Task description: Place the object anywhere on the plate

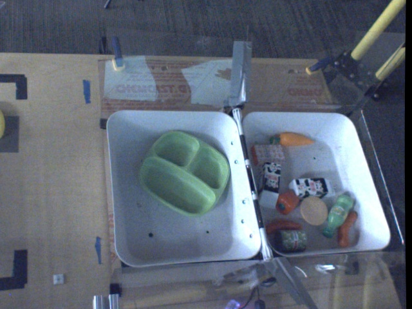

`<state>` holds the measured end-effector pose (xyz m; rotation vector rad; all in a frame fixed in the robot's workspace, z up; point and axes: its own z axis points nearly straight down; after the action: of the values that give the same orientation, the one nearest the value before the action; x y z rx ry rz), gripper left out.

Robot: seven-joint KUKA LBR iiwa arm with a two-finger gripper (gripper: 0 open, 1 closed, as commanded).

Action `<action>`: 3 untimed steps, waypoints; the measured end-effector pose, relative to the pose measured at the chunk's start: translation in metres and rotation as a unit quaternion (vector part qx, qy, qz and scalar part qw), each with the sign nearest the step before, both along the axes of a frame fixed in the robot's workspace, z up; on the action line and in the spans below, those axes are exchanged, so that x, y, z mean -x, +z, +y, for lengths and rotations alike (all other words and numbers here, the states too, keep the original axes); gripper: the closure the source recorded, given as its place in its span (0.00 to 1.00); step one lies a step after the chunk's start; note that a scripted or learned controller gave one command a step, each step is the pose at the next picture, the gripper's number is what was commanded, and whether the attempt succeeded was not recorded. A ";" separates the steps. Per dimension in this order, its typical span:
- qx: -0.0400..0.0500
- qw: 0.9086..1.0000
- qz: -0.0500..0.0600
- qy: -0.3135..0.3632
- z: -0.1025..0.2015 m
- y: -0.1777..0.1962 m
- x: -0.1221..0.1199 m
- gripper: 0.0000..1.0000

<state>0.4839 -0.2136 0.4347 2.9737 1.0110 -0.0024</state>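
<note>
Hand's opening and load cannot be told here. No object lies on the green plate yet; the candidates sit jumbled in the view's right bin, with an orange carrot lying fairly apart near the far wall. I judge it the easiest pick: grip across its width, lift clear of the bins' shared rim, and release low over a plate compartment in the left bin.

Dim, bluish light falls evenly over the table; the two white bins read grey, shadowed softly inside their walls; pale glare streaks the clear sheet behind them; the frame is soft and grainy throughout, small items blurred.
</note>
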 end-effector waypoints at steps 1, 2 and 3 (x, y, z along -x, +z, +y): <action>-0.001 0.999 0.001 0.032 0.040 0.000 -0.009 0.00; -0.001 0.999 0.001 0.032 0.041 0.000 -0.009 0.00; 0.000 0.996 -0.001 -0.095 0.006 0.000 -0.029 0.00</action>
<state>0.5127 -0.2074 0.4347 3.0550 0.7250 -0.0009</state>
